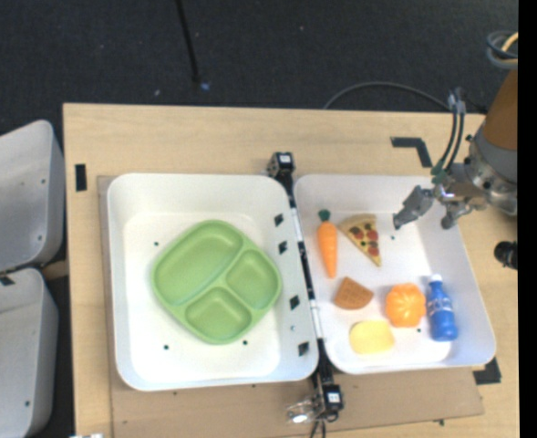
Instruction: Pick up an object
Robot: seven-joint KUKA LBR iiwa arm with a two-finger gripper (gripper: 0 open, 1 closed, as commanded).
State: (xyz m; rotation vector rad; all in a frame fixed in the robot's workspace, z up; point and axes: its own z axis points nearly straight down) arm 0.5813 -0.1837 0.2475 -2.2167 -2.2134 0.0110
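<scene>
Reaching in from the right, the gripper (429,210) is seen over the upper right part of the right bin (391,188); its two fingers are spread apart, one near the bin floor at left and one near the right rim, and nothing is held between them.

A light wooden bench (195,135) is laid out beneath everything, bearing two shallow white bins side by side. The left bin (131,272) is occupied by a green divided plate (216,281), lying flat with three compartments. In the right bin, the smaller objects are found. An orange carrot (327,245) is placed upright in the view near the left wall. A pizza slice (364,237) is set just beside it, near the gripper's left finger but apart from it. Lower down, an orange fruit (405,305) is seen between a brown wedge (352,294) and a blue bottle (440,310), the bottle lying close against the fruit. A yellow lemon-like piece (371,337) is located below the wedge, near the front rim.
</scene>
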